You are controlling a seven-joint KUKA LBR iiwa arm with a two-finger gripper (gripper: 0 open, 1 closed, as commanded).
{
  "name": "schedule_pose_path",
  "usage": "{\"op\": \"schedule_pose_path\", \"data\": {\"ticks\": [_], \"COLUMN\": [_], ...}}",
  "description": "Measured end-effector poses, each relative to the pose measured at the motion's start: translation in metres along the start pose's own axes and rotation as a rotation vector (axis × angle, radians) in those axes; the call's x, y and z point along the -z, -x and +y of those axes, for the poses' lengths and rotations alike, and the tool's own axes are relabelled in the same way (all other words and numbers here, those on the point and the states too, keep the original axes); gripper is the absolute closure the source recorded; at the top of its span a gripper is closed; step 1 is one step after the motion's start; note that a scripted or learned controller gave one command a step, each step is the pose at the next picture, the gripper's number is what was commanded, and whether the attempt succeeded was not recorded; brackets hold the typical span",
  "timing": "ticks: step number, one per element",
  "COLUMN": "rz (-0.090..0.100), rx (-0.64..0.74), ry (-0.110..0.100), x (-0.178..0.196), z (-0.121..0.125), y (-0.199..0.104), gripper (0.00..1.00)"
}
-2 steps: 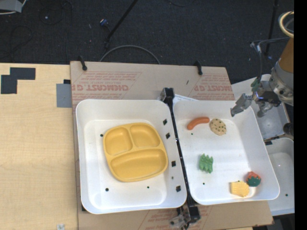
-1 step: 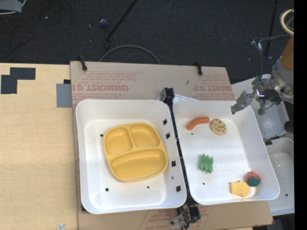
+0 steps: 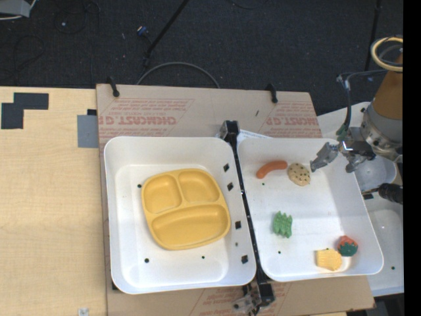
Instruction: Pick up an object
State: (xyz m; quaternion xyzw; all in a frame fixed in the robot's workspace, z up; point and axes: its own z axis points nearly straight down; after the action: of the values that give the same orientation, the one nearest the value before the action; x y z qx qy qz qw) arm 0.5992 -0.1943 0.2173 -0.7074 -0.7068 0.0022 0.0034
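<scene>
You're watching the approach stage right now: the gripper (image 3: 335,155) is hovering over the upper right part of the right bin (image 3: 371,242), and nothing is sitting between its fingers, so the pick is not yet made. The jaws are standing apart, one finger (image 3: 323,157) slanting down toward the bin's floor on the left and the other pointing off to the right near the rim. You're seeing several candidates in that bin: the speckled cookie (image 3: 298,174) is lying just beside the left finger, closest of all, and the orange sausage (image 3: 272,168) is lying a little further left of it. The green toy (image 3: 283,224) is sitting near the middle, well apart from the gripper, and the yellow piece (image 3: 329,259) and the red and green piece (image 3: 348,246) are resting next to each other in the lower right corner. The left bin (image 3: 125,176) is holding the yellow divided tray (image 3: 185,208). By my reading, you're needing a short shift left to centre over the cookie, then a descent with the jaws straddling it before closing; it looks low and flat, so the fingers are probably having to get right down to the floor.
</scene>
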Motion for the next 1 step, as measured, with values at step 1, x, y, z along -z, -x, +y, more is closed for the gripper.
{"op": "schedule_pose_path", "data": {"ticks": [1], "rz": [0.001], "rx": [0.003], "ry": [0.000], "x": [-0.0609], "z": [0.0031], "y": [-0.0082], "gripper": [0.00]}}
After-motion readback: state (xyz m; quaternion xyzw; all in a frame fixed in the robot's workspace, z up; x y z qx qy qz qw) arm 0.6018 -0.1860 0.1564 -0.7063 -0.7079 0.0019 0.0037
